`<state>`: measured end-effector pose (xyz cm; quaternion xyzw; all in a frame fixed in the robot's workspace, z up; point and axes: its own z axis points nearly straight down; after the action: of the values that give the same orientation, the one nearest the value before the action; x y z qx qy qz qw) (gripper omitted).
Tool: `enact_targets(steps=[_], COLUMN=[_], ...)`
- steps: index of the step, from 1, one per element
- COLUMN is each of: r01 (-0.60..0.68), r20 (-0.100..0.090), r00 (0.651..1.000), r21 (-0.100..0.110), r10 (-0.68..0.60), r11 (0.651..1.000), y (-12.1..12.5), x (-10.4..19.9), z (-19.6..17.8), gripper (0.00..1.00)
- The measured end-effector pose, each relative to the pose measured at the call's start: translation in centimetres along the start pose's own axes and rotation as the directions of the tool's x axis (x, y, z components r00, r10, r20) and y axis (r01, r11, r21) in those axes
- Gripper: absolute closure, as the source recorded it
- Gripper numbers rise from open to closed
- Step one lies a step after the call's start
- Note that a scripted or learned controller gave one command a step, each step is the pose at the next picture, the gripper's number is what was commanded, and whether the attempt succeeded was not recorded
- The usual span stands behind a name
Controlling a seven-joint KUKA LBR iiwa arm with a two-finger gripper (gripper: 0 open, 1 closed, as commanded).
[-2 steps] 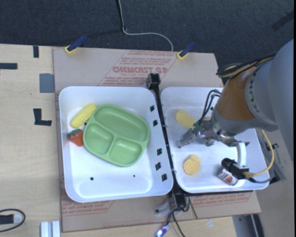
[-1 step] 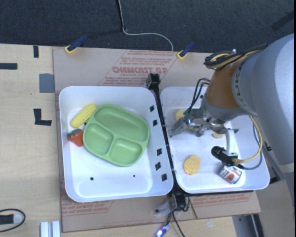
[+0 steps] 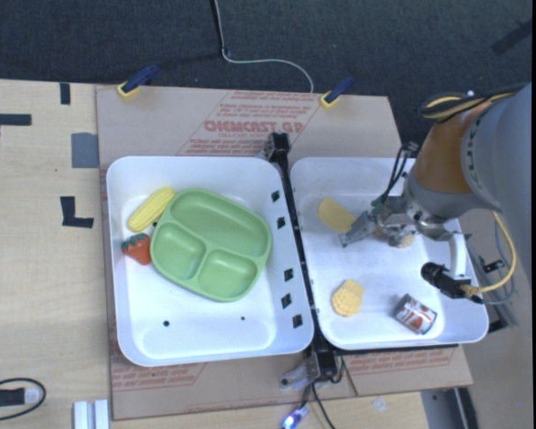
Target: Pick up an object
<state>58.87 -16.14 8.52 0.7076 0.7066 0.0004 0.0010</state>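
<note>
**Yellow block sitting just past the open gripper**

Yellow block (image 3: pixel 336 214) is lying in the right bin (image 3: pixel 447 329), just to the left of the gripper (image 3: pixel 355 233) and a little above it. The gripper is reaching down over the bin floor with its fingers spread apart, and nothing is sitting between them. A round yellow cookie (image 3: pixel 347 298) is lying below the gripper. A small can (image 3: pixel 415 314) is resting below it and to the right. A green tray (image 3: pixel 211 243) is sitting far off to the left.
</note>
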Motion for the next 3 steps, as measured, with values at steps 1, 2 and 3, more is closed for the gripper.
enact_targets(steps=[1, 2, 3], r01=[0.003, 0.004, 0.005], r20=[0.000, -0.001, -0.001], r00=[1.000, 1.000, 1.000], r21=[0.001, 0.002, 0.001], r10=[-0.003, -0.004, -0.005], r11=[1.000, 1.000, 1.000], y=[3.2, 4.7, 7.6], x=[0.1, 2.3, 4.4], z=[0.1, 0.1, 0.1], gripper=[0.00, 0.00, 0.00])
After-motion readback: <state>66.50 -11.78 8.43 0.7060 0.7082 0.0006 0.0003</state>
